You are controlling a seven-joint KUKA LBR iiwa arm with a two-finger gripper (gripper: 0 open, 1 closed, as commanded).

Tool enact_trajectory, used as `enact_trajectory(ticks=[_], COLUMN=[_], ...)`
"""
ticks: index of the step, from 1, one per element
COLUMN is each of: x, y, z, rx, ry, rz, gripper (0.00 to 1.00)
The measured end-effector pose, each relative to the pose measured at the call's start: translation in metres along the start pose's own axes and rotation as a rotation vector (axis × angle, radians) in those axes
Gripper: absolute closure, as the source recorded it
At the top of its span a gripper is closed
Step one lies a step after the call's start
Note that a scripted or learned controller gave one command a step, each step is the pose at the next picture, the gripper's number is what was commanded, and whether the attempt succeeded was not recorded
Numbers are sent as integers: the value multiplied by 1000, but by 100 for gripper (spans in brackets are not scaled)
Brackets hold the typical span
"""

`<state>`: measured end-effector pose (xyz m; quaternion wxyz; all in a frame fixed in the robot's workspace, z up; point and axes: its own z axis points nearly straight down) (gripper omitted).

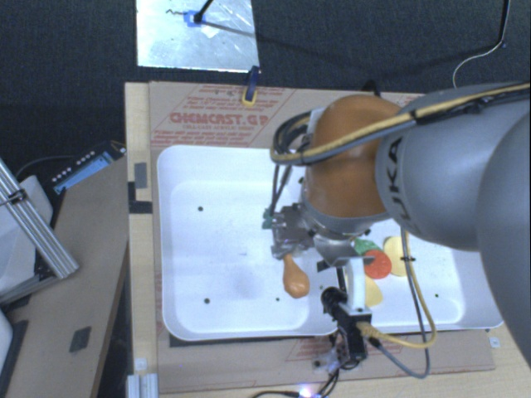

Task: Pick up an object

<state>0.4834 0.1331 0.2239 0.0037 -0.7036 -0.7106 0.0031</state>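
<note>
The grey arm [452, 168] is the biggest thing in view, reaching in from the right and covering much of the right-hand side of the bench. Its orange band [353, 160] bulges above the wrist, with yellow and black cables looped over it. Beneath it lies a shallow white bin [211, 247], whose left half is bare apart from a few dark specks. The bin rests on a brown cardboard sheet [216, 114] printed with red lettering. Beyond the cardboard, at the top of the view, a shiny silver sheet [195, 23] lies on the dark floor.

The gripper [292, 255] hangs under the wrist over the middle of the bin, pointing down. How far its jaws stand apart cannot be told, since the metal wrist housing hides them. An orange-brown, pear-shaped object [294, 279] sits directly below the gripper, its narrow end up against the metal; whether it is gripped or merely lying on the bin floor under the tool is not clear.

To the right of it, partly hidden by the arm, lie smaller things close together: a red round object [378, 264] with a green bit beside it, and yellow pieces [373, 293] just by them
</note>
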Motion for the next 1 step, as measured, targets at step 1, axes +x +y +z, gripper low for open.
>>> enact_trajectory(ticks=[1], x=[51], y=[3], z=[-44], rx=[-14], ry=[2], rz=[1], gripper=[100])
